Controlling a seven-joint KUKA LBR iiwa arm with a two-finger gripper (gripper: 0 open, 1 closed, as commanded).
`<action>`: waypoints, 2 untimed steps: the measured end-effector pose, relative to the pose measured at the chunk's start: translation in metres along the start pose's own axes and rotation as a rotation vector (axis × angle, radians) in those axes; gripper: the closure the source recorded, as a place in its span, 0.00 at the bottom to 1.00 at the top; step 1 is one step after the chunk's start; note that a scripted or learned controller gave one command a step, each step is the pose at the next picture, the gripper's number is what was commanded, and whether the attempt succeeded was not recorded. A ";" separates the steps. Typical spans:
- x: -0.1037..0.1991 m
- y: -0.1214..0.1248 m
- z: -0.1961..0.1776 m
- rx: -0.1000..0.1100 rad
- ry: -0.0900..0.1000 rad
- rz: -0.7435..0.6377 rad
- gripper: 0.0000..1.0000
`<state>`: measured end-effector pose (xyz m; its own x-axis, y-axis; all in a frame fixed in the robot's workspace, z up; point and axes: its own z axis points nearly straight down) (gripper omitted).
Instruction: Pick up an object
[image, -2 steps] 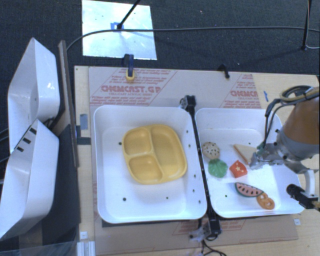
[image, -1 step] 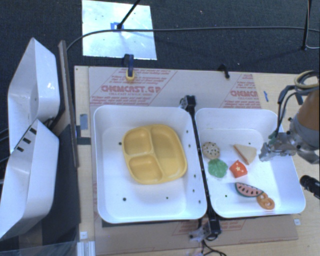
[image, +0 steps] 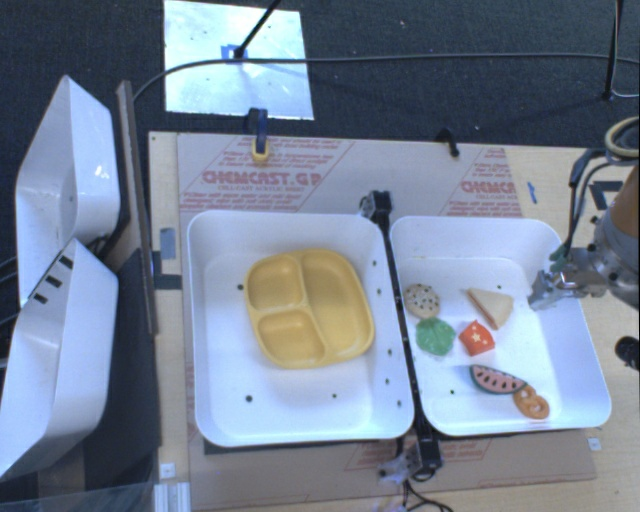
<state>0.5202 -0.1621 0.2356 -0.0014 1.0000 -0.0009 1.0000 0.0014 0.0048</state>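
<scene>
The right bin (image: 560, 250) holds several toy foods: a speckled cookie (image: 421, 299), a green leaf piece (image: 435, 336), a tan sandwich wedge (image: 491, 305), a red strawberry-like piece (image: 476, 339), a watermelon slice (image: 497, 380) and a pretzel (image: 531, 404). My gripper (image: 552, 285) hangs over the right bin's right side, up and to the right of the sandwich wedge, apart from every item. Nothing shows between its fingers.
The left bin (image: 220, 300) carries a yellow divided plate (image: 308, 306). A black clamp (image: 378, 205) sits at the top of the wall between the bins. Two spare white bins (image: 60, 280) lean at the far left. Cardboard (image: 330, 175) lies beneath both bins.
</scene>
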 end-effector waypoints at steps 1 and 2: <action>0.000 0.001 -0.034 0.001 0.000 0.001 1.00; 0.057 -0.004 -0.037 0.004 0.002 -0.004 1.00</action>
<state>0.5163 -0.1052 0.2725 -0.0054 1.0000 0.0011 1.0000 0.0054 0.0008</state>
